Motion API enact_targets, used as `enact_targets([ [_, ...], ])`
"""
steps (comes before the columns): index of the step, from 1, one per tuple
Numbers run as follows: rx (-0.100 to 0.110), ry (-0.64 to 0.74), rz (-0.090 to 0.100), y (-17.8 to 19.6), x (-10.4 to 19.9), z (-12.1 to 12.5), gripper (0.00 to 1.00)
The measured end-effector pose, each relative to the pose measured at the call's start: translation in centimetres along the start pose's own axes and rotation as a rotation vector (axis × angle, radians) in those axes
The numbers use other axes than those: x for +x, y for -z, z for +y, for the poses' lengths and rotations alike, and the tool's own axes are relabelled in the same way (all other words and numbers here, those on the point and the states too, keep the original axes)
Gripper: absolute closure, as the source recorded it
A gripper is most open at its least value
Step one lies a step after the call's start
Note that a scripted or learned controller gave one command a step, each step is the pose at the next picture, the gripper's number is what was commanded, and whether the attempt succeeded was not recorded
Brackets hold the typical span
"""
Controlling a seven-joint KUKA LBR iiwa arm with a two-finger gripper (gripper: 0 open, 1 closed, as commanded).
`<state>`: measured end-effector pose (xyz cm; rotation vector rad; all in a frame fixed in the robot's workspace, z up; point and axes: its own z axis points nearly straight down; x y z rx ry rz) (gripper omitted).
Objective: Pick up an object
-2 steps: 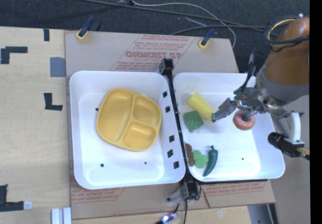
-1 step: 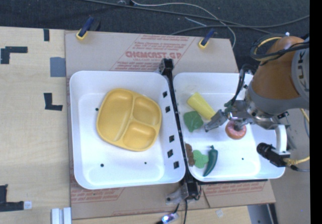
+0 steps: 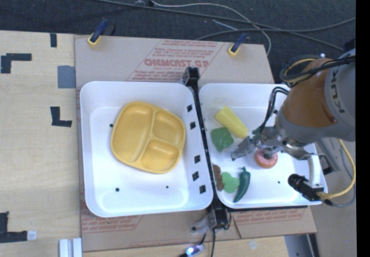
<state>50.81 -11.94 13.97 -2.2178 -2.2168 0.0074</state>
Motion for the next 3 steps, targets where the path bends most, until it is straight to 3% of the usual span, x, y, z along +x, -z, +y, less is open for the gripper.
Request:
enact_targets([
  [1,-0.008,0.001,-0.001,-5.0,0.1,0.1,0.00],
  [2,-0.019,0.000,-0.010,-3.5,-0.3,0.3,1.00],
  [3,-0.008,0.002,-0.001,0.6,-0.3,0.4,1.00],
])
